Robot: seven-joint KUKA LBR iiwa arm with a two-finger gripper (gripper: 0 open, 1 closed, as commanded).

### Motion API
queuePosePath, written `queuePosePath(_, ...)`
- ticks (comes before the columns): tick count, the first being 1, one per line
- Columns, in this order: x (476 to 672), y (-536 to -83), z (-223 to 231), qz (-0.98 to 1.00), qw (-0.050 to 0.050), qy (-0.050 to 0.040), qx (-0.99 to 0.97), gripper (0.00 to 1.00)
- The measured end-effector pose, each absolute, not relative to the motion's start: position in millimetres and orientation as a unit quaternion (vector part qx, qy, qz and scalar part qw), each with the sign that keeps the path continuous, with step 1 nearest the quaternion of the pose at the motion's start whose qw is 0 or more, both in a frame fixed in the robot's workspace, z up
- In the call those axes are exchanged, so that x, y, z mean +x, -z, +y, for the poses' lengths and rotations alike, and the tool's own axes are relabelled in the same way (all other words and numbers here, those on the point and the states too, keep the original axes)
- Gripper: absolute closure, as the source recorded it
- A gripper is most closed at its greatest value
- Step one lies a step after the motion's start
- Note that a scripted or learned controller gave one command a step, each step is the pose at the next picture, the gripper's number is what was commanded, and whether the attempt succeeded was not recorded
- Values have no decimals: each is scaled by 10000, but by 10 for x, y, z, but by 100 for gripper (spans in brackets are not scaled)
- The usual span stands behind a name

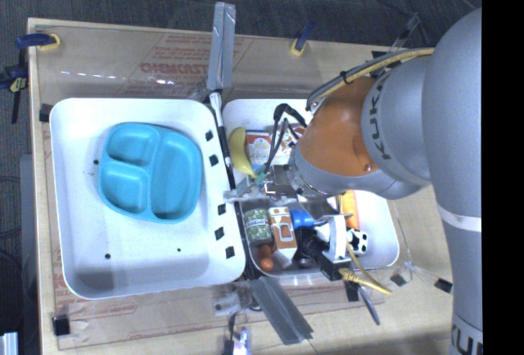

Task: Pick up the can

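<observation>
Arm (360, 132) hides much of right bin (385, 251).

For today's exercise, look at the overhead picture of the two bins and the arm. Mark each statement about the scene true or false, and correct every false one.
1. A blue divided plate lies in the left bin. True.
2. The banana lies on the blue plate. False: it lies in the right bin, near the wall between the bins.
3. The arm hangs over the right bin. True.
4. The band above the arm's wrist is green. False: it is orange.
5. The right bin holds a clutter of several things. True.
</observation>
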State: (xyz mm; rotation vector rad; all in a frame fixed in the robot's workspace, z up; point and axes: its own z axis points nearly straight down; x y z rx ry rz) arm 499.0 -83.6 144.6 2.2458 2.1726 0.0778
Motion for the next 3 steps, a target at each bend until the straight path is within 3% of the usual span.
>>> queuePosePath(3, 5016, -1393, -823, 7019, 101, -313, 7115, 0)
